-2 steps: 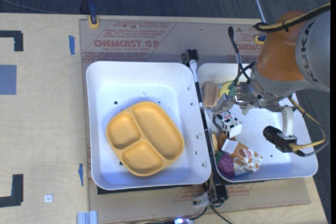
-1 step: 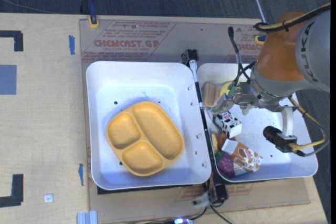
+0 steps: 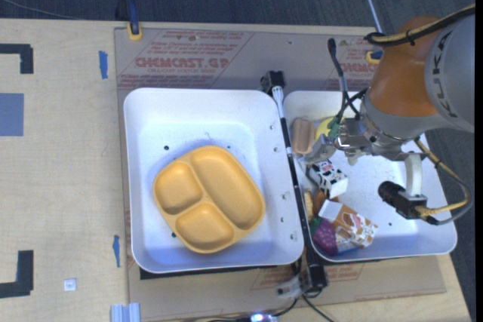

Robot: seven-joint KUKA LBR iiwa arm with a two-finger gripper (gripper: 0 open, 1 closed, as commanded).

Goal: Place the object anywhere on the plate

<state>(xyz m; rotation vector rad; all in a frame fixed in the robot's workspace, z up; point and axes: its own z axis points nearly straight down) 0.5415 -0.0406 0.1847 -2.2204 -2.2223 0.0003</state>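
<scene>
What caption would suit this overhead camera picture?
Grey arm's pincer hovers over cluttered right white bin; yellow three-compartment plate waits in left white bin.

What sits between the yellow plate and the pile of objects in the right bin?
In the camera view, bare white floor of the left bin, then the two bins' adjoining rims, lie between the yellow plate and the pile of objects against the right bin's left wall.

The light is bright and even, coming from above. The two white bins [image 3: 143, 162] look a little blue and shine softly. The yellow plate [image 3: 208, 197] drops a small dark shadow on its lower left side. The picture is a bit grainy and soft, mostly near the arm [image 3: 423, 79].
</scene>
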